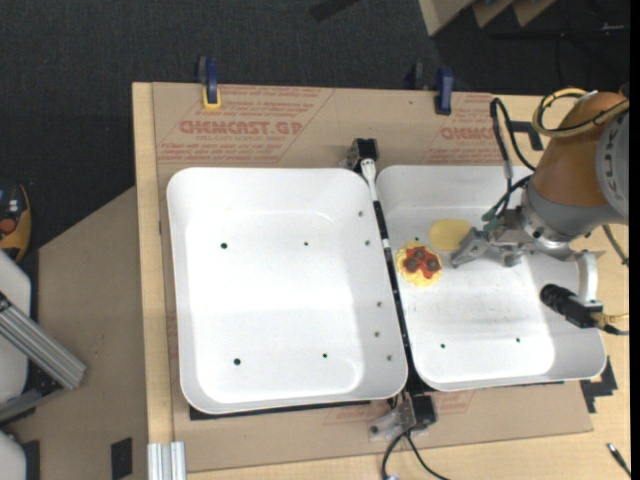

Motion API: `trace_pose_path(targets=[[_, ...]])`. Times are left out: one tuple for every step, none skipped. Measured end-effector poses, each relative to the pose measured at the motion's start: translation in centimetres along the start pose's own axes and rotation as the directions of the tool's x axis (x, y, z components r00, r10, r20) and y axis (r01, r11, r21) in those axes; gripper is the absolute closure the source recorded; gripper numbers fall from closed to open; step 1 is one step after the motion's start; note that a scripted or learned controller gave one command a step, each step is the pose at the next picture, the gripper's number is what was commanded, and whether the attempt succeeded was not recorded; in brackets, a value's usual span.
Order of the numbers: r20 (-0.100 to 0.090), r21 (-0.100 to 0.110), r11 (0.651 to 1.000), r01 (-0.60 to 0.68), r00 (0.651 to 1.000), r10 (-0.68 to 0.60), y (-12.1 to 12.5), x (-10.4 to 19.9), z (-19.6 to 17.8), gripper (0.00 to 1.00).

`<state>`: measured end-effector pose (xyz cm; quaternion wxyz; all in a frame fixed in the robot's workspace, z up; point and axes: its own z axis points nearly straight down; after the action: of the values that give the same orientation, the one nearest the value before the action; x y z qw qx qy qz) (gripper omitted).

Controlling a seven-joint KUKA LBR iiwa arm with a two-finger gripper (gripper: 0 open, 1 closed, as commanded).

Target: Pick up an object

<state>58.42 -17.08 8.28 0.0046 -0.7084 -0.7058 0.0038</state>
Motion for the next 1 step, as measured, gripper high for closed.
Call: trace_pose_path(targets=[[0.002, -0.018, 1.0, 0.009, 1.0, -0.009, 5.71, 5.6, -0.28, 0.0]])
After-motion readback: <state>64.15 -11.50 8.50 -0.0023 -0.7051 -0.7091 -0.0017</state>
